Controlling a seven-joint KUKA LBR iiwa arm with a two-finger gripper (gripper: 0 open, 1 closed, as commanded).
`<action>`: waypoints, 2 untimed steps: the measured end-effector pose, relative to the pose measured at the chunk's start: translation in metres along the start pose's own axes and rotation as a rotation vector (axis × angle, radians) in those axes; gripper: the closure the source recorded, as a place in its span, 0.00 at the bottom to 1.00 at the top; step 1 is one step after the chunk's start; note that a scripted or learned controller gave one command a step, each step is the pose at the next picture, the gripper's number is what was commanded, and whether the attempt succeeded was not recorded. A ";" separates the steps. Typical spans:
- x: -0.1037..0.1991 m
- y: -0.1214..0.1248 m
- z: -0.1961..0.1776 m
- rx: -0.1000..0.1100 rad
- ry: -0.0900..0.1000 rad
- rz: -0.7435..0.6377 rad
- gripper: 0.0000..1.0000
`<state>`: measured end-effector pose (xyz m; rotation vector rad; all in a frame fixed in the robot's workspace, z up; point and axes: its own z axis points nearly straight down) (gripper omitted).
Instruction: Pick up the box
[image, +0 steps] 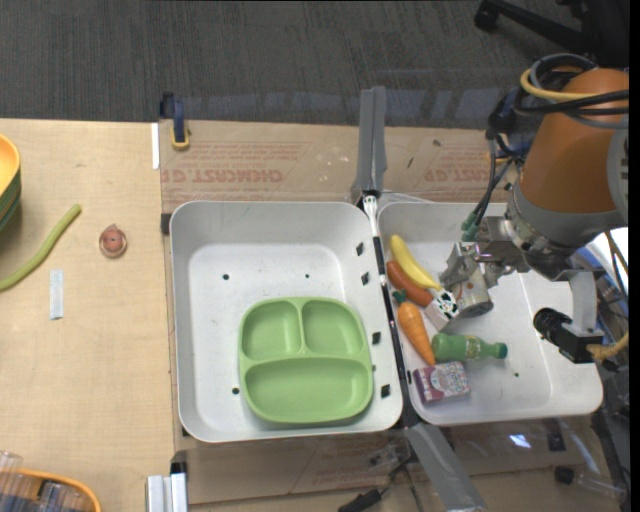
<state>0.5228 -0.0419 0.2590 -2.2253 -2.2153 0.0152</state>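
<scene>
The gripper hangs low in the right bin, over what may be a small patterned item; whether it grips anything, I cannot tell. The box lies at the front, just below the bottle.

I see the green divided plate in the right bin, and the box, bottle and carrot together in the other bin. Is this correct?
Not quite: in the camera view the green divided plate lies in the left bin. The box, bottle and carrot are together in the right bin.
</scene>
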 end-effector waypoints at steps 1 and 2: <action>-0.002 0.000 -0.007 0.003 -0.002 0.001 1.00; -0.004 0.000 -0.015 0.006 -0.004 0.003 1.00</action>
